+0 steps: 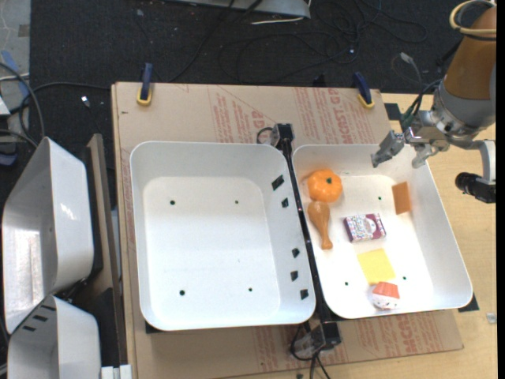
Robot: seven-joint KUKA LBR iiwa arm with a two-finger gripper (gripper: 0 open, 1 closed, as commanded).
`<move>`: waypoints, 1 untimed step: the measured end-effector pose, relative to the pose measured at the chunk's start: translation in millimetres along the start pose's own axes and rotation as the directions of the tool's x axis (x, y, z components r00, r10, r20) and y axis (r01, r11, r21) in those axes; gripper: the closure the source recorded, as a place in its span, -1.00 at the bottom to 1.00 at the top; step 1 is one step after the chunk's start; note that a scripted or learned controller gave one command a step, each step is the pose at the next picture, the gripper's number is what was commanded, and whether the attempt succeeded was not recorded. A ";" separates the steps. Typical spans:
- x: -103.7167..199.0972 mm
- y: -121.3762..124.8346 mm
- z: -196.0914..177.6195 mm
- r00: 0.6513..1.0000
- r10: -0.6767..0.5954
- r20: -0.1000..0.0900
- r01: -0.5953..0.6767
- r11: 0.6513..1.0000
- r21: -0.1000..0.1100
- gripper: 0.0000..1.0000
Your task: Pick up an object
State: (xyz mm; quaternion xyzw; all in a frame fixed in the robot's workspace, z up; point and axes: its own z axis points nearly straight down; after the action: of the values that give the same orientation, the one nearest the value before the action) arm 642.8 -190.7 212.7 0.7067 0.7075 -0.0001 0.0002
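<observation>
Two white bins sit side by side on a brown worktop point(213, 105). The left bin point(150, 172) has only small dark dots on its floor. The right bin point(450, 267) holds six small things. A little orange pumpkin point(324, 185) sits near the back left corner of this bin. Just in front of it, touching or almost touching, lies a tan chicken leg point(320, 222), close to the wall between the two bins. A small purple and white box point(364, 227) lies in the middle of the bin, near the chicken leg but apart from it. An orange block point(402, 198) lies toward the right side, behind the box. A flat yellow square point(376, 264) lies in front of the box. A small red and white thing point(385, 294) sits near the front edge, just in front of the yellow square. The grey arm point(472, 61) comes in from the right. Its tool point(405, 151) hangs over the back right corner of the right bin, above the orange block and apart from it. The two fingers are spread wide and nothing is between them.
</observation>
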 end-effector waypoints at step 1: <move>16.7 -58.4 102.7 1.000 0.004 -0.004 -0.004 1.000 0.011 -1.00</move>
State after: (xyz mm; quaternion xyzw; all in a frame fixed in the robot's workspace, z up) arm 584.4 -174.1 110.0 0.7081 0.7061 -0.0026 -0.0049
